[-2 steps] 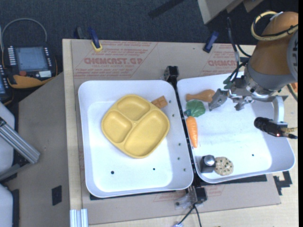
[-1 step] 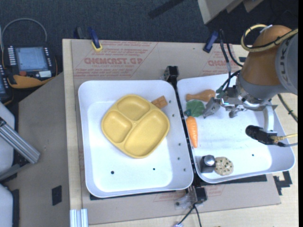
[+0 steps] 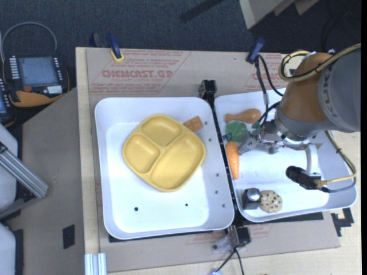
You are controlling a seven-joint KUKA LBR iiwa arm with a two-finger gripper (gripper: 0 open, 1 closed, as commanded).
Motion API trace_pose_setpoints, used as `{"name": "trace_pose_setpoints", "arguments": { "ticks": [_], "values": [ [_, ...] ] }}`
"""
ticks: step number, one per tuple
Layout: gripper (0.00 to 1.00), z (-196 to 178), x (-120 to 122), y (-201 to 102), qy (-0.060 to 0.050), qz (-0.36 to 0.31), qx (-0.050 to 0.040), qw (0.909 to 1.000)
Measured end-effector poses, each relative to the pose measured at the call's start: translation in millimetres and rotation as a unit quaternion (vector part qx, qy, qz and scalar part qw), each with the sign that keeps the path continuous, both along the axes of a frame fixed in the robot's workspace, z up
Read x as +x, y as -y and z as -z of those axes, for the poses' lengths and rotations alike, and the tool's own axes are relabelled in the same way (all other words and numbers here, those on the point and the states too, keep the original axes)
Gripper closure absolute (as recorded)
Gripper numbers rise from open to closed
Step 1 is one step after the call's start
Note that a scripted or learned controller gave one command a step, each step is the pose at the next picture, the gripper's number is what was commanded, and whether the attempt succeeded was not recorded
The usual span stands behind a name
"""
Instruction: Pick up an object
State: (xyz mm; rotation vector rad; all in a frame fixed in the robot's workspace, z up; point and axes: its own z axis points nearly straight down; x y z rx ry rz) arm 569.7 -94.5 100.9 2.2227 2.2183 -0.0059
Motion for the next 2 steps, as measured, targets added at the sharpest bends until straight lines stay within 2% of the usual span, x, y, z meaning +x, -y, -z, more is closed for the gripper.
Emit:
{"name": "trace_pose_setpoints", "arguments": {
  "ticks": [1,2],
  "values": [
    [0.0,11,3,4,0.004,0.002,-0.0008,1.0],
    [1.0,0,4,3,0.008,0.001,-0.0014,1.0]
  ]
}}
